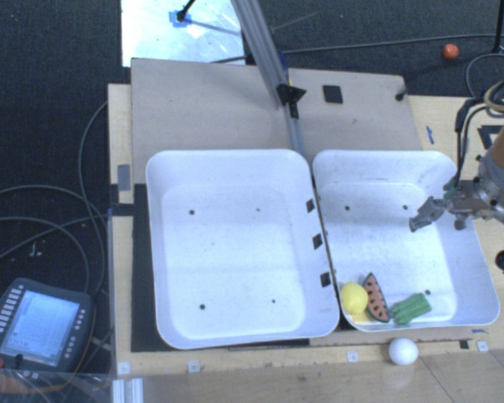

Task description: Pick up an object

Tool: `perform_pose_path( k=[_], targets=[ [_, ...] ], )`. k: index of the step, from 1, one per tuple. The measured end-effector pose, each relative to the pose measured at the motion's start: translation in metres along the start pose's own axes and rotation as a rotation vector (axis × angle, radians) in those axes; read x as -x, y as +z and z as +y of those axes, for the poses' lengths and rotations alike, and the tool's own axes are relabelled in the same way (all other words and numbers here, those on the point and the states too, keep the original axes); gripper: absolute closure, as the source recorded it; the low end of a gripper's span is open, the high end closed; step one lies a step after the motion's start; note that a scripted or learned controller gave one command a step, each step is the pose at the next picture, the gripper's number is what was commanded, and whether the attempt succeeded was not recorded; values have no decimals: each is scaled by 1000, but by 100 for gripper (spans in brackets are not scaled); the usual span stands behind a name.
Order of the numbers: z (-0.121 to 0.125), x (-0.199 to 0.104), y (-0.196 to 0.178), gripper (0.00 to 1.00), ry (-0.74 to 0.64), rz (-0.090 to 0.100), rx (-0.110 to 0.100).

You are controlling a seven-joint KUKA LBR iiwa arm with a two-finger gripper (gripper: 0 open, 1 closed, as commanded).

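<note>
Now the gripper (428, 214) hangs over the right bin (378, 175), up at its far right side, with the arm (500, 170) reaching in from the edge. Nothing sits between its fingers; whether they are apart or together, the view is too small and blurred to tell. The pickable things are well apart from it, bunched in the near left corner of that same bin: a yellow ball (354, 297), a watermelon slice (376, 298) touching it, and a green piece (411, 307) just beside the slice.

To do this step well, the arm likely needs to travel toward the near corner and pick one target rather than the cluster. The green piece looks the fairest choice, since it lies on the outer side with free floor around it. The ball is pressed against the bin wall and the slice, so fingers would struggle to straddle it. Come down straight, fingers across the narrow width.

The count: two bins, the left bin (235, 242) beside the right. One ball, one slice, one green piece inside. One white ball (403, 351) lies on the bench (260, 372), outside the bins.
</note>
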State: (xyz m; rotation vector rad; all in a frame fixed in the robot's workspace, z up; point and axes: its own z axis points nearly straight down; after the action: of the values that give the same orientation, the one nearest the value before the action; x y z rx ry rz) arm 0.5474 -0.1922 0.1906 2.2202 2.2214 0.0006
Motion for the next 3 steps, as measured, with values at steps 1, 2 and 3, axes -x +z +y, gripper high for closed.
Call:
perform_pose_path(
  k=[1,2,3],
  targets=[
    [0,0,0,0,0,0,0],
    [0,-81,98,0,-6,3,-8],
    [-54,-102,103,0,1,0,1]
  ],
)
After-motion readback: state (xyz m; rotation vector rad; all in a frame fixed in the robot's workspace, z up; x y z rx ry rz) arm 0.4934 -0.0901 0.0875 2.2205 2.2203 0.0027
